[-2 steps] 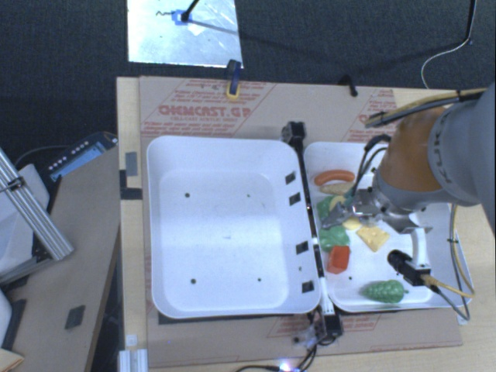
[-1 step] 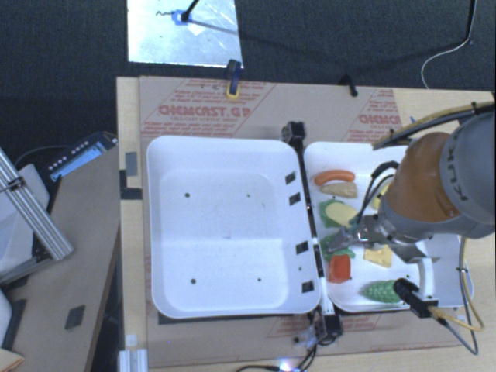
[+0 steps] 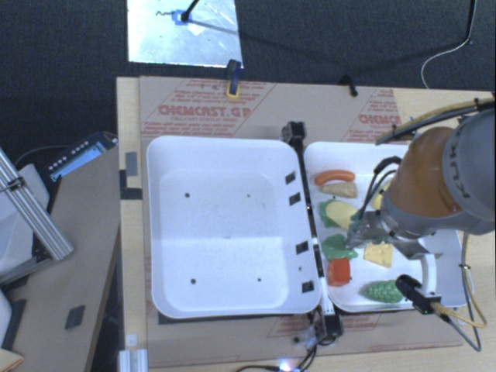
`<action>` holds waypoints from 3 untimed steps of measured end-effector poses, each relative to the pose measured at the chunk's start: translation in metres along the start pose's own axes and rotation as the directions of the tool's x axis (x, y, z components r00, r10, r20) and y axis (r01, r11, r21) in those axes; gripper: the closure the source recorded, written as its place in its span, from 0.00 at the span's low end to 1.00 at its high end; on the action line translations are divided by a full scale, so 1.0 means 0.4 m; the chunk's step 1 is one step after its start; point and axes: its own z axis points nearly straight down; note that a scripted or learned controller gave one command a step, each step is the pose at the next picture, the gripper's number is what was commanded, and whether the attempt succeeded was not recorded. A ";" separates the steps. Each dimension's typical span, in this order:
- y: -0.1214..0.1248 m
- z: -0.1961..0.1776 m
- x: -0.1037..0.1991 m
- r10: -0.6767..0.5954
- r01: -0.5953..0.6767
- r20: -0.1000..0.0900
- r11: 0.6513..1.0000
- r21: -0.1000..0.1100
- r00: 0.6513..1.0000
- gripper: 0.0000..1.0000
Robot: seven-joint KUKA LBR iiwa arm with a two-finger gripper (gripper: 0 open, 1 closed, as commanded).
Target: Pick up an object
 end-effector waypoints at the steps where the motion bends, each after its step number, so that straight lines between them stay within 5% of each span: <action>1: 0.241 0.029 0.000 -0.005 0.005 0.002 1.000 -0.002 1.000 1.00; 2: 0.387 -0.178 -0.053 -0.004 0.004 0.004 1.000 -0.008 1.000 1.00; 3: 0.401 -0.428 -0.085 -0.004 0.004 0.003 1.000 -0.007 1.000 1.00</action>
